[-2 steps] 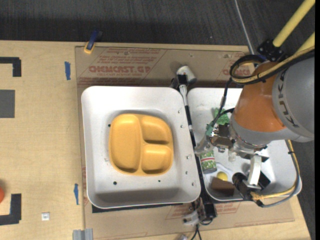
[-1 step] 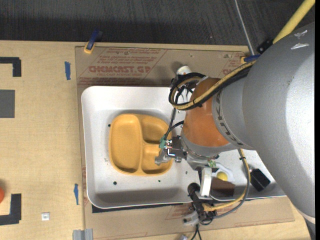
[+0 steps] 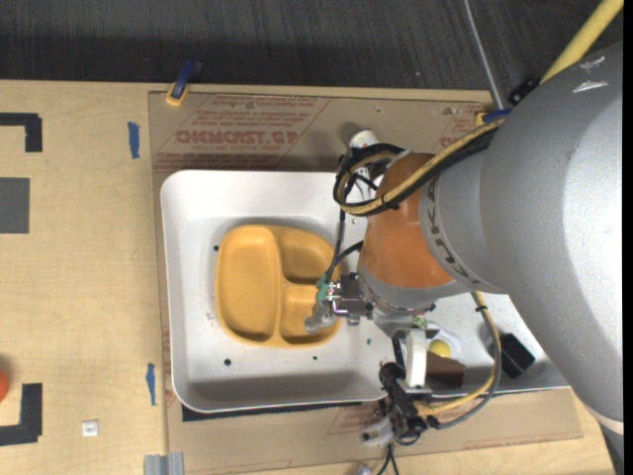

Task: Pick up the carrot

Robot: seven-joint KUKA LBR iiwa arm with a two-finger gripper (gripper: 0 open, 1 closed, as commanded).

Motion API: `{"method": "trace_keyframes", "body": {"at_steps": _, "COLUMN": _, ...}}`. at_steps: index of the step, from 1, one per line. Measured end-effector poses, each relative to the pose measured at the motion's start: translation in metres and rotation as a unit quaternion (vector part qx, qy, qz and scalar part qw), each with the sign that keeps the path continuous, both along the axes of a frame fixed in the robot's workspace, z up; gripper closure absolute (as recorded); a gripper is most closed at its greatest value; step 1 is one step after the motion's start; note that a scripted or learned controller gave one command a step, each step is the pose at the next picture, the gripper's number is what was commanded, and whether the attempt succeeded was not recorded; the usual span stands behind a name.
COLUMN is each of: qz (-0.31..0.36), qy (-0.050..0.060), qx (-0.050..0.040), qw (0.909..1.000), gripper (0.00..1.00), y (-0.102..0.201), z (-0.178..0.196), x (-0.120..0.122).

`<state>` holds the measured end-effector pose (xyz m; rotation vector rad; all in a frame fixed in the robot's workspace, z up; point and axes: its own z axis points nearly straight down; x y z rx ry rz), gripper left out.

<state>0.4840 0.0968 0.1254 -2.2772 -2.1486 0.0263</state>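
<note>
My grey arm with its orange band point(image 3: 401, 236) reaches in from the right and covers most of the right bin. Its wrist end, with my gripper point(image 3: 324, 313), hangs over the right edge of a yellow two-part dish point(image 3: 259, 283) lying in the left white bin point(image 3: 188, 265). The arm's bulk hides what is under the wrist. I cannot pick out a carrot among the things that show.
A sliver of the right bin point(image 3: 485, 364) shows below the arm, with a small yellow piece point(image 3: 441, 345), a brown item point(image 3: 447, 370) and a black item point(image 3: 514, 354). Cables point(image 3: 410, 409) loop down from the wrist. A red-orange object point(image 3: 3, 386) sits at the bench's far left edge.
</note>
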Motion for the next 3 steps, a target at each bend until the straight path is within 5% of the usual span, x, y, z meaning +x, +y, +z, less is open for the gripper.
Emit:
{"method": "trace_keyframes", "body": {"at_steps": 1, "qz": -0.009, "qy": 0.001, "qx": -0.0103, "qw": 0.9999, "gripper": 1.0, "y": -0.014, "z": 0.009, "x": -0.001}}
{"method": "trace_keyframes", "body": {"at_steps": 2, "qz": 0.297, "qy": -0.009, "qx": 0.0049, "qw": 0.9549, "gripper": 1.0, "y": 0.01, "z": 0.029, "x": 0.013}}
{"method": "trace_keyframes", "body": {"at_steps": 3, "qz": 0.229, "qy": -0.01, "qx": 0.0039, "qw": 0.9734, "gripper": 1.0, "y": -0.028, "z": 0.158, "x": -0.004}}
